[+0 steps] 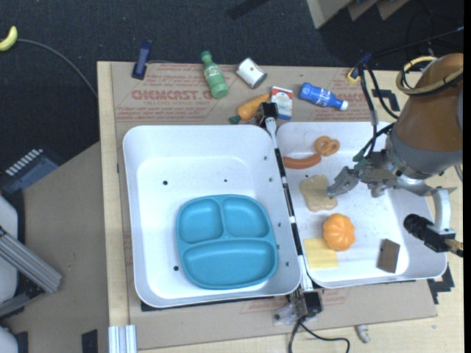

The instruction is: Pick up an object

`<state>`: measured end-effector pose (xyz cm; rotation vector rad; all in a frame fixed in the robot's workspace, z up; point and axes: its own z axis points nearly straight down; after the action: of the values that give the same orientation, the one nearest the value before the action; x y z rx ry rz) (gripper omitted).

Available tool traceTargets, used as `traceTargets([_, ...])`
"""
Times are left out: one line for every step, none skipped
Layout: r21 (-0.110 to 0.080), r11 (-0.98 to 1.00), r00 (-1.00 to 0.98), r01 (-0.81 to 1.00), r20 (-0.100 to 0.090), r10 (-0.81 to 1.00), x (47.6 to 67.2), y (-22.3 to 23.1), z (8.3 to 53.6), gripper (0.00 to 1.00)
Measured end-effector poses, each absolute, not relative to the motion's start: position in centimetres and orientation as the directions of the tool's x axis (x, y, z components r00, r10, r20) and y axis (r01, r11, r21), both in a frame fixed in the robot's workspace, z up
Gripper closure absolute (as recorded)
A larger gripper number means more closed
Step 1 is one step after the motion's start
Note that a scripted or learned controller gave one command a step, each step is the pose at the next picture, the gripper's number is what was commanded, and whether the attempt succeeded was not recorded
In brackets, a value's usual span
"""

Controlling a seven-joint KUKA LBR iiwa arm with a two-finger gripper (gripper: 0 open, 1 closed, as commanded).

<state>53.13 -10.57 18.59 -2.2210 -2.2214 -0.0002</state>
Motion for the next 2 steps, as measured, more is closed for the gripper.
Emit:
traceTargets([-0.004,-0.001,0.001,1.0,0.001,1.0,49.7,-10.6,13.2,0.0])
traceTargets([-0.001,-0.001,0.001,1.0,0.001,1.0,47.9,-10.9,8.4,0.0])
